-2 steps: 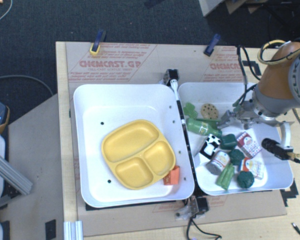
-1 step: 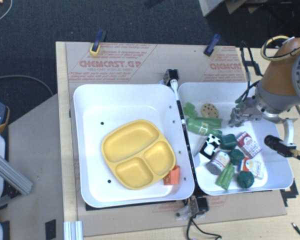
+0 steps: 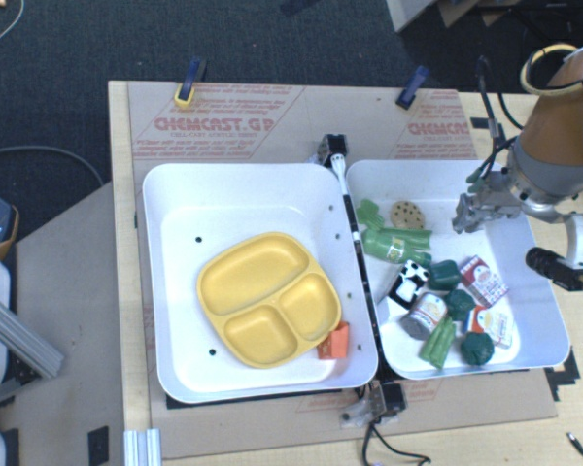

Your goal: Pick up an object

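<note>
My gripper [image 3: 472, 213] hangs over the back right part of the right bin [image 3: 549, 343], above bare white floor, right of a round cookie [image 3: 401, 214]. Nothing shows in it. A heap of small items lies in that bin's middle and front: a green bottle [image 3: 395, 246], a black-and-white cow toy [image 3: 408, 282], a red-and-white carton [image 3: 482, 281], a small can [image 3: 427, 314], a green cylinder [image 3: 437, 343] and a dark green ball [image 3: 477, 349].
The left bin [image 3: 165, 260] holds a yellow divided plate [image 3: 267, 299] with an orange block [image 3: 335, 342] at its front right edge. A black clamp [image 3: 332, 149] sits where the bins meet at the back. The arm's grey body [image 3: 554, 163] stands over the right bin's far right side.
</note>
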`<state>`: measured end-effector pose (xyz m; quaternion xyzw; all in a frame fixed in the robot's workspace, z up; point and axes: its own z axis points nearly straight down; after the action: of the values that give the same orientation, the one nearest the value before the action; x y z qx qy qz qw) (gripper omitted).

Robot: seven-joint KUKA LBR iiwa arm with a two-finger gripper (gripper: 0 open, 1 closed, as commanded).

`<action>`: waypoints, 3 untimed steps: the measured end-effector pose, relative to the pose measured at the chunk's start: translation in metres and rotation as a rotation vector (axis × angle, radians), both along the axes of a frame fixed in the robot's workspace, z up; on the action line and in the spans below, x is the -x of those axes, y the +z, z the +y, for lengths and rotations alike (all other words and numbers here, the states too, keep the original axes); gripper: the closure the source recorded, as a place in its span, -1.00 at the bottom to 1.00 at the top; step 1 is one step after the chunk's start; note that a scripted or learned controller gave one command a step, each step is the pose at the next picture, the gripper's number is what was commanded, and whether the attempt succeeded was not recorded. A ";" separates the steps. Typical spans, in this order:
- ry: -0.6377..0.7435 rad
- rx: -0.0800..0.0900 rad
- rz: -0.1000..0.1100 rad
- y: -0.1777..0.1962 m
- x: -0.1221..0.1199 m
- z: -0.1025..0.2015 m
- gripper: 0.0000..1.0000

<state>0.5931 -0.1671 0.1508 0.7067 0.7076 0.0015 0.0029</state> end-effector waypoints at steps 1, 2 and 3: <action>0.001 0.001 -0.003 0.064 -0.004 0.003 1.00; 0.000 0.000 0.001 0.075 -0.005 0.003 1.00; 0.005 -0.005 0.008 0.066 -0.017 0.059 1.00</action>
<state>0.6101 -0.1086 0.2168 0.7049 0.7094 0.0006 -0.0015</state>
